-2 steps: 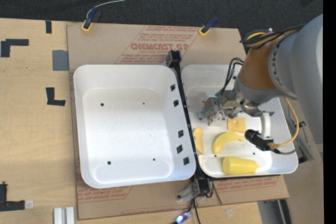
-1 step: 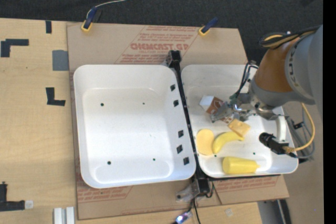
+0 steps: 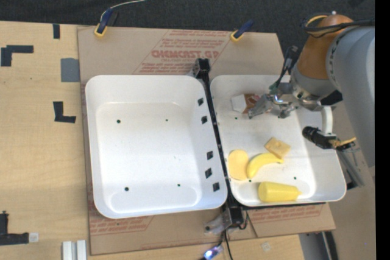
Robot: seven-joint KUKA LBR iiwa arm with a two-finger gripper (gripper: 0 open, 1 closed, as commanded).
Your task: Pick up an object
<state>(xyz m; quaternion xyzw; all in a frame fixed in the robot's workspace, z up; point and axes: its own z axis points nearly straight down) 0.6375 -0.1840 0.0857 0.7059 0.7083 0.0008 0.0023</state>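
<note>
Your gripper (image 3: 259, 108) hangs in the right bin (image 3: 317, 192), just beside the brown object (image 3: 249, 100); you cannot tell its jaw state.

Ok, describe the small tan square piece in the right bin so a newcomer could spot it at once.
Start at the right bin, the one the arm reaches into. Near its middle, below the gripper, lies the tan square piece, touching the upper end of the curved yellow piece. It alone is flat, angular and tan; its neighbours are rounded and bright yellow.
</note>
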